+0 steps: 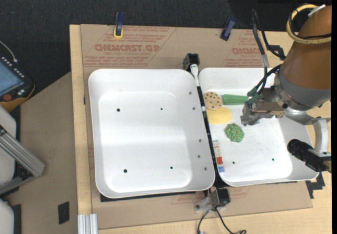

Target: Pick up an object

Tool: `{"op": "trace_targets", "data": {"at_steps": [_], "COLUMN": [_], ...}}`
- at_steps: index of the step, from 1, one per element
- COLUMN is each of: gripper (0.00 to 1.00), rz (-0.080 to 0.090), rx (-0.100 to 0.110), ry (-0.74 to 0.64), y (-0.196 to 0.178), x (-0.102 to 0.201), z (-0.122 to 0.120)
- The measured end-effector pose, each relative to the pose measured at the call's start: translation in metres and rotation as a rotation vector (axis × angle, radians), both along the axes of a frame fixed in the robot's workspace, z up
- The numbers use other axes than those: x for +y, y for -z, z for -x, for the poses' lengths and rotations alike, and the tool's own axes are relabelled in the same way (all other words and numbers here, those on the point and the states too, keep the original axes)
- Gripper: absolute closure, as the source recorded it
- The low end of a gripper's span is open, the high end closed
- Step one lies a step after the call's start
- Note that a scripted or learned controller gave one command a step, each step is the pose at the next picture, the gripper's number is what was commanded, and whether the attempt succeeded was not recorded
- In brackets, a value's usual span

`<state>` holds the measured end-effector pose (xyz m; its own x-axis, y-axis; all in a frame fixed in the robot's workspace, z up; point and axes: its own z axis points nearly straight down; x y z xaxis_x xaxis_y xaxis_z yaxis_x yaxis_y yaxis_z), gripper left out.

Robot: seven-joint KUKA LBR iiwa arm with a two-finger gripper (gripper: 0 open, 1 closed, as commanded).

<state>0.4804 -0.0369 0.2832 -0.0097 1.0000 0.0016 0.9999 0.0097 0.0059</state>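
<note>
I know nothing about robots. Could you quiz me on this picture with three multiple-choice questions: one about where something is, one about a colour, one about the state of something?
1. Which bin holds the small objects?
A. the left bin
B. the right bin
C. both bins

2. What colour is the bumpy ball?
A. green
B. red
C. blue

3. Where is the tool?
A. outside both bins
B. over the left bin
C. over the right bin, beside the objects

Answers:
1 B: the cookie, yellow piece and green stick all lie in the right bin.
2 A: the bumpy ball is green.
3 C: the tool hangs just right of the objects.
</note>
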Motion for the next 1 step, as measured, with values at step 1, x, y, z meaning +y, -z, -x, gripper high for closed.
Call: {"op": "trace_targets", "data": {"at_steps": [1], "gripper": [1.0], "rz": [0.002], "rx": [0.003], "ry": [0.009], "y": [-0.0077], "x": [-0.0054], "z": [0.0002]}}
